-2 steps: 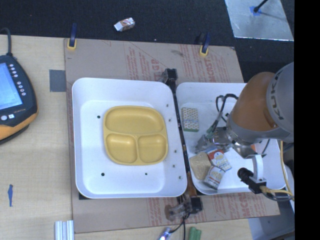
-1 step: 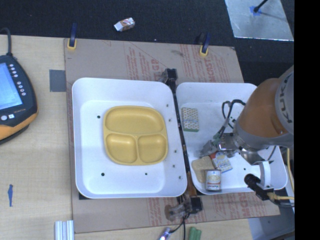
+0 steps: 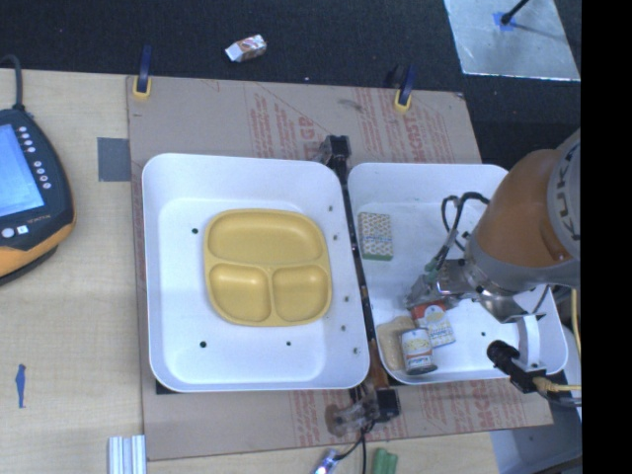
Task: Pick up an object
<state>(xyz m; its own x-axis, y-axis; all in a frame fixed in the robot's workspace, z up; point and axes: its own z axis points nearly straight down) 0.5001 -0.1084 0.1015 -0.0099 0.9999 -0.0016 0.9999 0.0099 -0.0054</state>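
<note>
Light is bright and even, from above; the white bins [image 3: 158, 265] glare, their walls nearly blown out; the yellow tray [image 3: 267, 265] casts a faint soft shadow on its left; the arm [image 3: 523, 225] darkens the right bin beneath it; the floor [image 3: 296, 8] at top is near black; detail is soft, labels unreadable.

divided tray [image 3: 267, 267] in left bin [image 3: 168, 354]; can [image 3: 418, 350], packets in right bin [image 3: 395, 181]

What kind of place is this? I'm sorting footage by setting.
Likely a robotics lab bench: a grey-and-orange arm reaches over two white bins, clamped cardboard lies beneath them, and a teach pendant sits at the left.
</note>
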